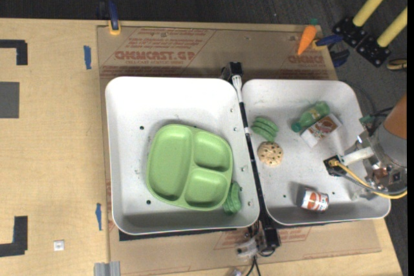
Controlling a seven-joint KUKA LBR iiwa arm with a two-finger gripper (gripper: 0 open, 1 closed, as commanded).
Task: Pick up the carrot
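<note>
Carrot (306, 39) lies on bench (52, 158) behind right bin (349, 90), outside both bins; tool (362, 168) at right bin's right edge, well apart from carrot; green divided plate (189, 167) in left bin (123, 139).

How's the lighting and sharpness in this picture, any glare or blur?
Camera view: even, soft lighting, faint shadows under the green divided plate; mild sheen on the white bins, no harsh glare; the carrot is small but distinct; the tool at the right edge looks cluttered and slightly soft.
</note>
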